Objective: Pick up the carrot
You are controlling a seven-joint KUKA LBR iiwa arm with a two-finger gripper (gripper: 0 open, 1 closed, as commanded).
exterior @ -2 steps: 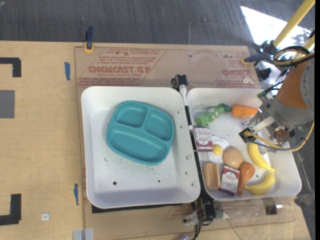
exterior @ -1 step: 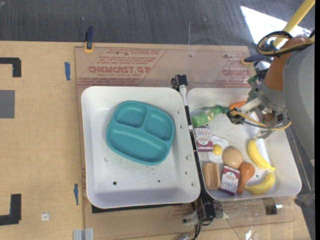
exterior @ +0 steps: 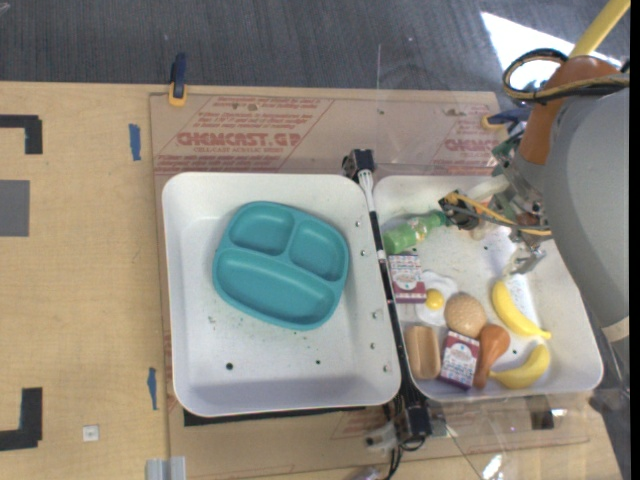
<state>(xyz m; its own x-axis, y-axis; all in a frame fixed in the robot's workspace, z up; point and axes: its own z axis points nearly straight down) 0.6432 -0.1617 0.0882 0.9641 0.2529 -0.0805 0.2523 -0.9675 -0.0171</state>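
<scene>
The carrot (exterior: 489,352), an orange-brown tapered piece, lies in the right bin (exterior: 585,313) near its front. Its thick end points to the back, and it sits between a red carton (exterior: 459,360) and a yellow banana (exterior: 527,367). My gripper (exterior: 523,252) hangs over the back right of the same bin, well behind the carrot and apart from it. Nothing shows in the gripper's grasp.
The right bin also holds a green item (exterior: 410,234), a small red and white carton (exterior: 405,276), a fried egg (exterior: 435,299), a round bun (exterior: 465,313), a long bread roll (exterior: 423,352) and a second banana (exterior: 513,306). A teal divided plate (exterior: 281,264) lies in the left bin (exterior: 190,298).
</scene>
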